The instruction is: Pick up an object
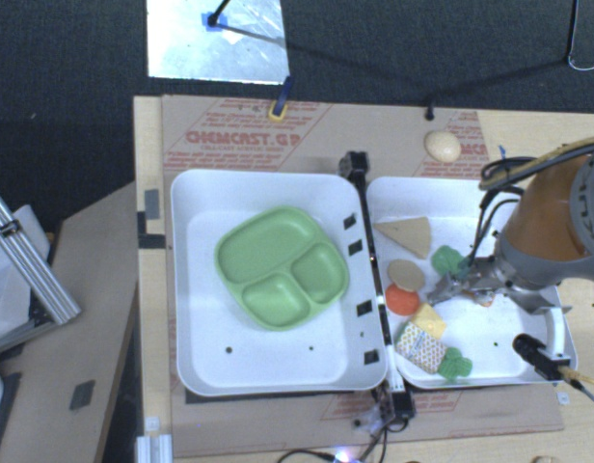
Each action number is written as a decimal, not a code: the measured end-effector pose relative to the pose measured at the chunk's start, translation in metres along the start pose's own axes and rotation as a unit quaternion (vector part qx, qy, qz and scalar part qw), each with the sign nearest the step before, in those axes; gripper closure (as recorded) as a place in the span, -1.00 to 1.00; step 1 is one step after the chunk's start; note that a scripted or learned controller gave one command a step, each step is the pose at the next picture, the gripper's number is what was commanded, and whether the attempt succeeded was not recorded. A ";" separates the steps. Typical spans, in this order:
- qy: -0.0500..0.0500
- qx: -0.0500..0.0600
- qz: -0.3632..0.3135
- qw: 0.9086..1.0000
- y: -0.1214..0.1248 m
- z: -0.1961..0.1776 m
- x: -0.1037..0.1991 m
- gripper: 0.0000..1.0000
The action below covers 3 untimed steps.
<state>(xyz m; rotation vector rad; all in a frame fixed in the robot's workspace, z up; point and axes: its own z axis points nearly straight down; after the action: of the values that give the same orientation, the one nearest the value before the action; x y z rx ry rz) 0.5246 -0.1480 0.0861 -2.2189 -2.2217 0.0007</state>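
- I'm seeing the tool (449, 287) sitting low in the right bin (490, 193), beside the green toy (446, 258) and orange ball (402, 300).
- I cannot tell its grip state.
- The green tray (281, 266) is lying in the left bin (196, 258).

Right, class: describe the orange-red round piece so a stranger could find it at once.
Find the right bin. Near its left wall, beside the divider, lies the orange-red round piece, just below a tan oval and above a yellow block. It is the only orange-red thing there.
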 end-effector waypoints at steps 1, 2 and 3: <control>-0.001 -0.002 0.000 1.000 0.001 -0.012 0.000 1.00; -0.001 -0.001 -0.001 1.000 0.004 -0.053 -0.003 1.00; -0.001 -0.003 -0.001 1.000 -0.005 -0.107 -0.002 1.00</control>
<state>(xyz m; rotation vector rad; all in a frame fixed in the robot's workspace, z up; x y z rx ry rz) 0.5194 -0.1504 0.1936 -2.2205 -2.2288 -0.0042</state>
